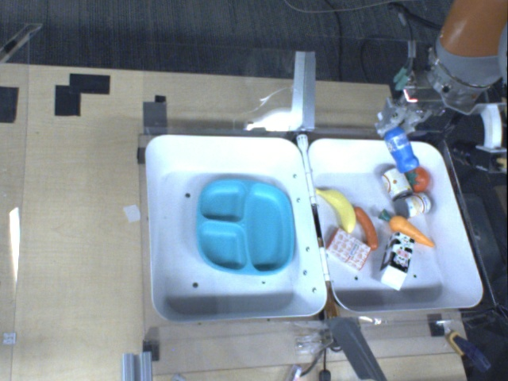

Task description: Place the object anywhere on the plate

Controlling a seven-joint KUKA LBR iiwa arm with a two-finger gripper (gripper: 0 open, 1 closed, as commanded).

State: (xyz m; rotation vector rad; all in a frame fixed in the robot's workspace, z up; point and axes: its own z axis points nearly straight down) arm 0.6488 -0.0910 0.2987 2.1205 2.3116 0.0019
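Hanging just under the gripper (394, 125) at the 1 o'clock corner of the right bin (460, 236) is the blue bottle (402, 152). Its upper end looks to be pinched between the fingers, so the jaws are read as clamped on it, though the view's a bit soft there tbh. The bottle's long axis is tilted, running roughly from 11 to 5 o'clock, with the lower end dangling over the bin's far edge. The relation that matters: the blue plate (242, 225) is found at about 8 o'clock from the bottle, well apart, across the divider in the left bin (171, 213). So a carry down-left over the shared rim is probably what's called for, and enough height should be kept to clear that rim. The plate is divided into compartments and nothing is seen on it. The right bin is pretty crowded: a banana (337, 207), a carrot (411, 230), a small can (394, 181), a red tomato (421, 178) and a black-and-white carton (397, 260) are scattered below the bottle.
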